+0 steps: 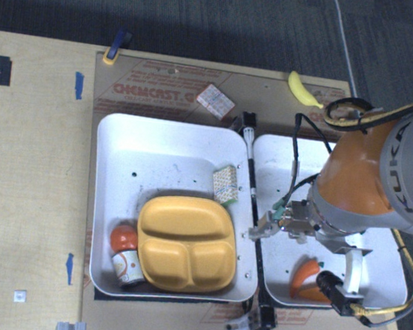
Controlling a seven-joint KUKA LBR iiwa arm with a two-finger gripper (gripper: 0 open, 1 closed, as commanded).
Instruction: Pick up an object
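Judging from the camera view, we take the step in hand to be the approach. We see no object in the pincer point(267, 228), which hangs over the right-hand bin point(382, 283), close to that bin's left wall and beside the divide between the two bins. We cannot tell whether the pincer is spread or pressed together, because the wrist above it covers too much.

The likeliest thing to pick is the orange object point(303, 275). It lies in the same bin, near the front edge and left of the middle, with its right end partly covered by the robot's own hardware. It is near the pincer but apart from it, towards the front edge and a little towards the right wall.

We judge that the next move calls for a short shift towards that front edge, a descent, and a close across the object's narrow body. The front wall leaves little room there.

Across the divide, the left-hand bin point(141, 152) holds a yellow divided tray point(186, 242) in its front half. A patterned packet point(225, 183) lies by its right wall, and a small red-and-white thing point(125, 251) sits in its front left corner.
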